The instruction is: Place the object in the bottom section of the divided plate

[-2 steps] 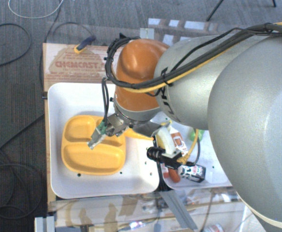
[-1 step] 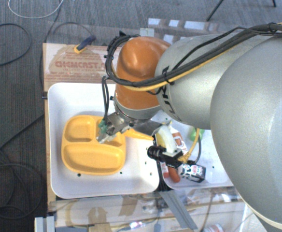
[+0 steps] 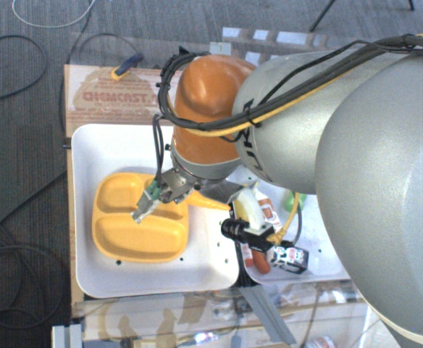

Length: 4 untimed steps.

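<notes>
Reaching in from the right, gripper (image 3: pixel 145 207) over yellow divided plate (image 3: pixel 139 239), finger state unclear.

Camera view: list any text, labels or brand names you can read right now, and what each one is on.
"CHEMCAST": red lettering on the brown cardboard sheet behind the left bin; the last letters run under the arm, so the reading is uncertain.
Packets and the small dark item in the right bin: printing too small and blurred to read.
Yellow divided plate: no text seen.
</notes>
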{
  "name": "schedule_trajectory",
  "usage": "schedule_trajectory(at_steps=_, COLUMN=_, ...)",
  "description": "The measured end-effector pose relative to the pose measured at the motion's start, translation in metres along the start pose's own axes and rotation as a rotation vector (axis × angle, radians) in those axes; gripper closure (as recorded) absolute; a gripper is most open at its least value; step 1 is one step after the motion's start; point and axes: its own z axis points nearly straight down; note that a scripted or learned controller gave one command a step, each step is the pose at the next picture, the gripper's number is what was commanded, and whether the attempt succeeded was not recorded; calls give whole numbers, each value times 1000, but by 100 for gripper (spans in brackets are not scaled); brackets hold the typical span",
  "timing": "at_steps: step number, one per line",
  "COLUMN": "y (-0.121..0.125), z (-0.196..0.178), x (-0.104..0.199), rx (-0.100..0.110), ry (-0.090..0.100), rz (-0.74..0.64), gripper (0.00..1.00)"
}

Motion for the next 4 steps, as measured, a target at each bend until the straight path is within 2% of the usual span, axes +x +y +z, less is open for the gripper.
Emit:
schedule_trajectory(at_steps=1, y=14, z=-8, x=31, rx=-11, ry=-2, rz=537, gripper=0)
schedule_trajectory(at_steps=2, y=-4, z=-67, x=-12, rx=-12, ry=-2, rz=460, gripper=0)
schedule_trajectory(at_steps=3, y=-40, z=-40, x=-13, rx=-12, ry=-2, rz=-123, gripper=0)
schedule_trajectory(at_steps=4, y=-10, z=-11, x=13, rx=-11, ry=-1, rz=96, gripper=0)
